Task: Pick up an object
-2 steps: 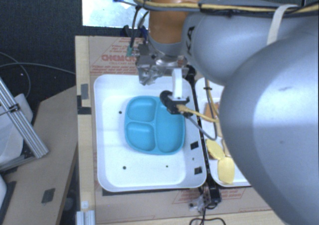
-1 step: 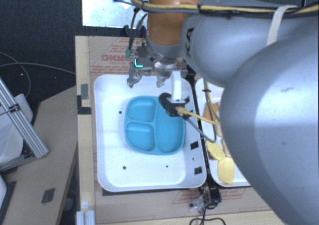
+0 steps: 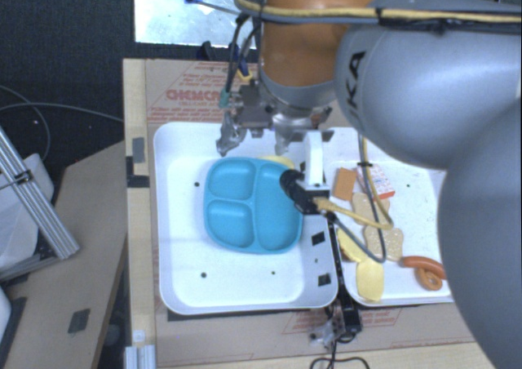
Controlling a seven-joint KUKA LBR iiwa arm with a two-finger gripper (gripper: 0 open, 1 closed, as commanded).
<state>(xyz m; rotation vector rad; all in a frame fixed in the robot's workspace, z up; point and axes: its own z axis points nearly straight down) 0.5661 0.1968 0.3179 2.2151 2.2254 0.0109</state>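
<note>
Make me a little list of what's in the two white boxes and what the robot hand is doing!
left bin: one blue plate with compartments, lying flat
right bin: small food-like pieces: an orange sausage, a yellow piece, pale crackers, an orange slice
hand: at the far side of the left bin, by the plate's far rim
hand state: open, nothing between its fingers
picked up yet: no

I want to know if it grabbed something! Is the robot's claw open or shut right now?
Gripper: open, holding nothing, just above the far edge of the blue plate.
</note>
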